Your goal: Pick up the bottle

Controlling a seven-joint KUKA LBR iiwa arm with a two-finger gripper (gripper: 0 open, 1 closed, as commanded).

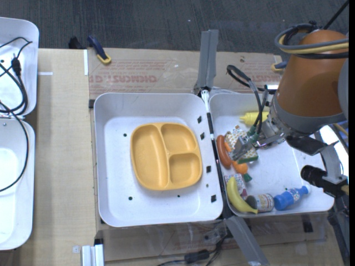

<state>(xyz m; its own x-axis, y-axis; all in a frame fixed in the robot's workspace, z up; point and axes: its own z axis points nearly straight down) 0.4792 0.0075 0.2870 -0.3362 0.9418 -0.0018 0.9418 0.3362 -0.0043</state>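
The blue bottle (289, 198) lies on its side near the front edge of the right bin (310, 173), below and to the right of the gripper (242, 147) as the camera sees it, and apart from it. Touching the bottle's left end lies a small jar (265, 202) with a pale label, and left of that a banana (237, 195), below the gripper. The gripper hangs low over a cluster of toy food: a hot dog (223, 150) just to its left and a yellow squeeze bottle (253, 117) above it. We cannot tell how far its fingers are parted, nor whether they hold anything. We judge the approach is in hand; next the gripper must travel down-right and descend across the bottle's body. The left bin (111, 148) holds a yellow divided plate (165, 154).
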